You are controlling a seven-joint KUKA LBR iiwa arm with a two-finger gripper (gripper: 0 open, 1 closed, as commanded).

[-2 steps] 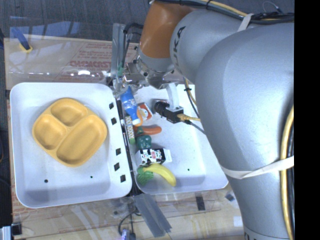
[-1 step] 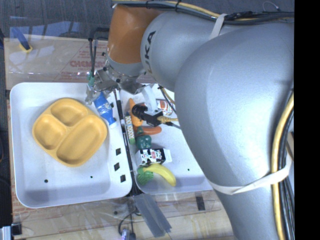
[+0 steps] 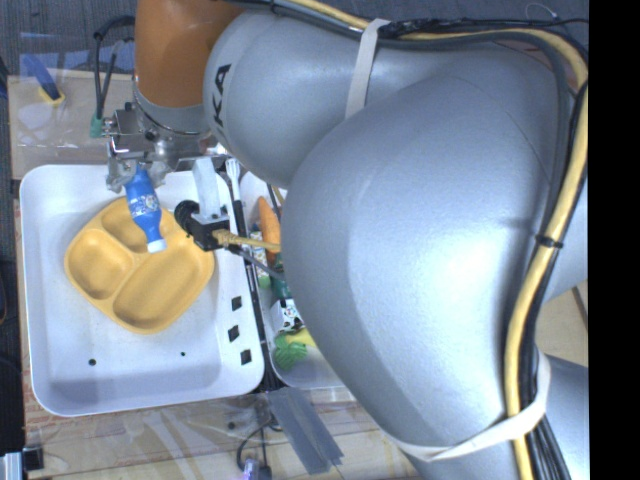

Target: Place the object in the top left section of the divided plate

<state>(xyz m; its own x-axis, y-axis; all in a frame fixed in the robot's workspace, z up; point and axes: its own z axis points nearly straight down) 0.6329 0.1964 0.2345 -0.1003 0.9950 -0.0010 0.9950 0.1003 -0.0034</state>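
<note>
A yellow divided plate (image 3: 100, 268) lies in the left white bin (image 3: 60, 368), turned at an angle. A small blue bottle with a white label (image 3: 146, 213) hangs tilted over the plate's upper section, its lower end close to the ridge between sections. My gripper (image 3: 133, 175) is right above it, shut on the bottle's top end. I cannot tell whether the bottle touches the plate. The grey arm covers most of the right side.
The right bin (image 3: 300, 373) is largely hidden by the arm; an orange carrot-like piece (image 3: 267, 223), a green item (image 3: 291, 348) and other small things show at its left edge. A thin wooden-handled stick (image 3: 245, 242) lies across the rim between the bins.
</note>
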